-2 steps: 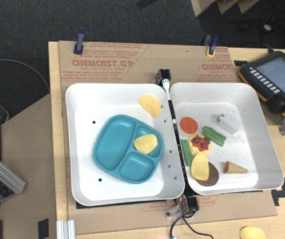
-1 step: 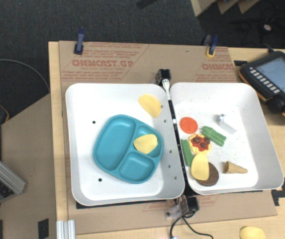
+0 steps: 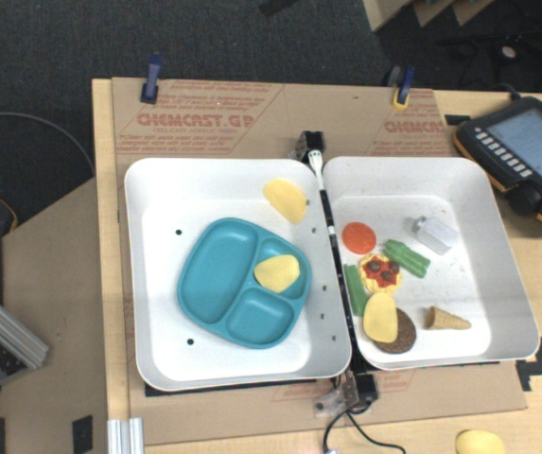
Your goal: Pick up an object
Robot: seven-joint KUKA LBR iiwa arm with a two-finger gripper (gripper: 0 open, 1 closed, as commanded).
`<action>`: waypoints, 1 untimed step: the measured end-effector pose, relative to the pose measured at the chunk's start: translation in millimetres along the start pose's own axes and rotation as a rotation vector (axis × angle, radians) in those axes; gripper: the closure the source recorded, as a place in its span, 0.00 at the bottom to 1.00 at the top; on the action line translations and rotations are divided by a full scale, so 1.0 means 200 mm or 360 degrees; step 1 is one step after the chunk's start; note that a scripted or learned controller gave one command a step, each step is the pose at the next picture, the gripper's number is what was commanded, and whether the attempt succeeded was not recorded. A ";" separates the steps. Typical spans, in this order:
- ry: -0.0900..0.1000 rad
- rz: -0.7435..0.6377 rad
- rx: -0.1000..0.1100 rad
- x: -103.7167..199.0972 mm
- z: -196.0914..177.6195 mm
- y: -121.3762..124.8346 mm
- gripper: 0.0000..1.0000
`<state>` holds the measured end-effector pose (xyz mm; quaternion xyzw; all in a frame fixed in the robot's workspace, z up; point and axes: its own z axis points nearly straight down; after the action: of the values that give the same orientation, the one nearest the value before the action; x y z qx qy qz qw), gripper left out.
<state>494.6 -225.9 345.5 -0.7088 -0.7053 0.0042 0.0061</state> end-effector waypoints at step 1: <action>0.0009 -0.0014 0.0003 0.33 0.71 -0.08 1.00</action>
<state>476.4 -158.9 204.1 -0.7057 -0.7085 0.0028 0.0087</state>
